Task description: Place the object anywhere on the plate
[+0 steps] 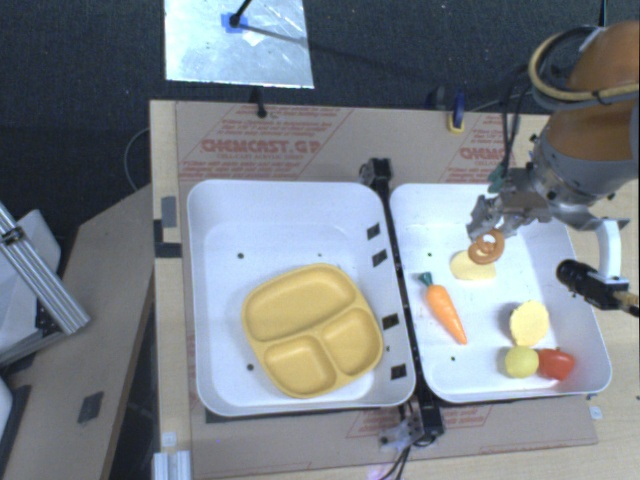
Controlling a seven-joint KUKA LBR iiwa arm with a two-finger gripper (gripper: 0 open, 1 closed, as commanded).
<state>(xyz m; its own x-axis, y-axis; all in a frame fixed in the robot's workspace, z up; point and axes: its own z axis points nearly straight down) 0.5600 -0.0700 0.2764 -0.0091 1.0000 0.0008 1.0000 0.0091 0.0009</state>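
So from my feed, the gripper [489,230] is over the right bin [580,298], up in its far half, and there's a small brown pretzel-looking ring [487,249] hanging right at the fingertips. It looks pinched between the fingers, so I'm calling it clamped on the ring.

Directly under the gripper, just toward me, sits one pale yellow flat piece [471,266]; the ring overlaps its top edge in my view, can't tell if they touch. Down and to the left of the gripper is one carrot [444,310], lying at a slant near the bin's left wall. Further toward me and a bit right: one yellow wedge-ish chunk [530,322], then one small yellow-green ball [520,362] touching one red tomato-like thing [556,364] in the near right corner.

The yellow plate [313,329], three compartments, is way off to the gripper's left in the left bin [230,228]. Between them runs the double wall where the two bins meet, with black clips along it.
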